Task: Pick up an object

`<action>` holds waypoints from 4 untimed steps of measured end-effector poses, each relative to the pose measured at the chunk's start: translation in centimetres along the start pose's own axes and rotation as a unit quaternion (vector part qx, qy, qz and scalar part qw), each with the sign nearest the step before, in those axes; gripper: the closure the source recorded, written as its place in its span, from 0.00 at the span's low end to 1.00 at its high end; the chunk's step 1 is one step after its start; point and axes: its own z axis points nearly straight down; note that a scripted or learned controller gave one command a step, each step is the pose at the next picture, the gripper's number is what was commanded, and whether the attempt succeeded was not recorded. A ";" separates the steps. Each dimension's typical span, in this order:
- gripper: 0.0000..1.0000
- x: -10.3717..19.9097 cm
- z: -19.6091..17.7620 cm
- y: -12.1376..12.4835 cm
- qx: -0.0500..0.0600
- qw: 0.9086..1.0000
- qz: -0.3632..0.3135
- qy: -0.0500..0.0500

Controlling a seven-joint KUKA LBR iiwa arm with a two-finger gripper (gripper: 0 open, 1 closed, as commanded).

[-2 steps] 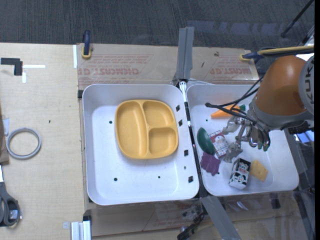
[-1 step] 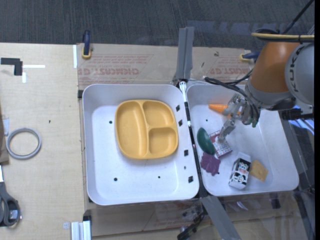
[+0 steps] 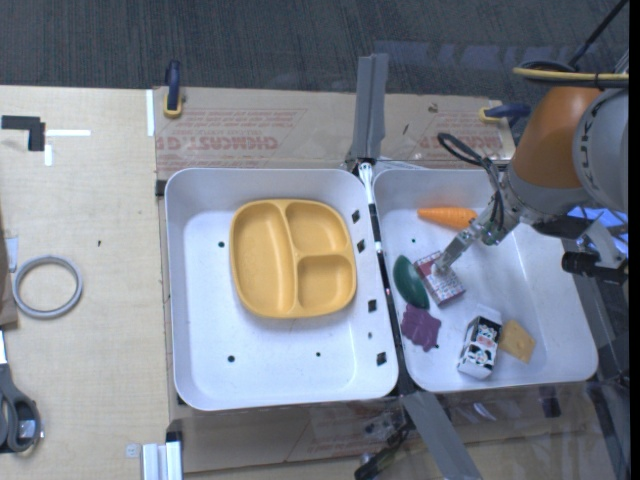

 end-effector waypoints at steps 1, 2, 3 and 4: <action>0.00 -1.5 0.3 3.6 0.008 0.978 0.206 0.004; 0.00 2.6 0.0 4.4 0.000 0.957 0.291 0.000; 0.00 0.4 0.0 -1.9 0.000 0.982 0.190 -0.001; 0.00 -4.1 0.2 3.0 0.007 0.963 0.268 0.004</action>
